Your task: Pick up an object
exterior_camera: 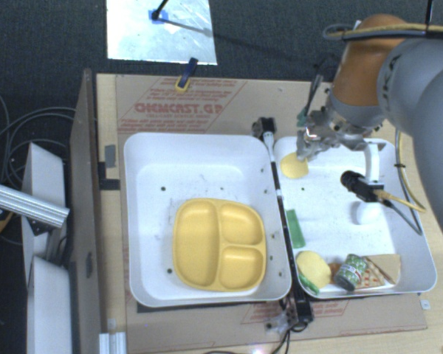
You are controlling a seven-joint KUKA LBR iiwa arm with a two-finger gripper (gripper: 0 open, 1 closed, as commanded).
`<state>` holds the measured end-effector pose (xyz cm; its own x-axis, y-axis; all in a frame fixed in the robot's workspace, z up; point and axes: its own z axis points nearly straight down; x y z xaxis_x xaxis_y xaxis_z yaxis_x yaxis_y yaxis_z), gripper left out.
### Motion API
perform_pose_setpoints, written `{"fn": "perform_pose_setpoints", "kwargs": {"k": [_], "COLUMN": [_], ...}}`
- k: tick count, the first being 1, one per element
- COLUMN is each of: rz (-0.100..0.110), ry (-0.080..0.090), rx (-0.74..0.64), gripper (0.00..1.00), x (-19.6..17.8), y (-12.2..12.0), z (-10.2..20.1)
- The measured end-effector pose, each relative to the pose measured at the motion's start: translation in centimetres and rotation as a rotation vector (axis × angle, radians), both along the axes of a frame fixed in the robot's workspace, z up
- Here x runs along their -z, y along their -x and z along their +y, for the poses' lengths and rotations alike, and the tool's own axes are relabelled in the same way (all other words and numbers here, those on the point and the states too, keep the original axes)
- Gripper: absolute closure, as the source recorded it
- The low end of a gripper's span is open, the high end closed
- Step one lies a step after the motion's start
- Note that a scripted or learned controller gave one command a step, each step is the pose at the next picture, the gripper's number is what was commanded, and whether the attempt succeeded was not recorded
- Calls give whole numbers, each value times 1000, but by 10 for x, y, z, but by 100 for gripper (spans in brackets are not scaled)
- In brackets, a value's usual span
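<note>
Tool (308,152) is hovering right over the small pale yellow round disc (294,167) at about 11 o'clock in the right white plastic bin (413,268), can't tell its grip, so I'd drop straight down, centred.

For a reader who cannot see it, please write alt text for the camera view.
The gripper hangs above a pale yellow disc at the far end of the right bin. The left bin holds a yellow divided plate.
</note>
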<state>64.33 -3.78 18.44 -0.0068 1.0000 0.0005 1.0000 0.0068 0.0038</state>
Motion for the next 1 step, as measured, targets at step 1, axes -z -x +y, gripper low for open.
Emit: {"fn": "perform_pose_setpoints", "kwargs": {"k": [1], "rz": [0], "ry": [0], "rx": [3], "gripper": [100], "x": [-1], "y": [-14], "z": [-10]}}
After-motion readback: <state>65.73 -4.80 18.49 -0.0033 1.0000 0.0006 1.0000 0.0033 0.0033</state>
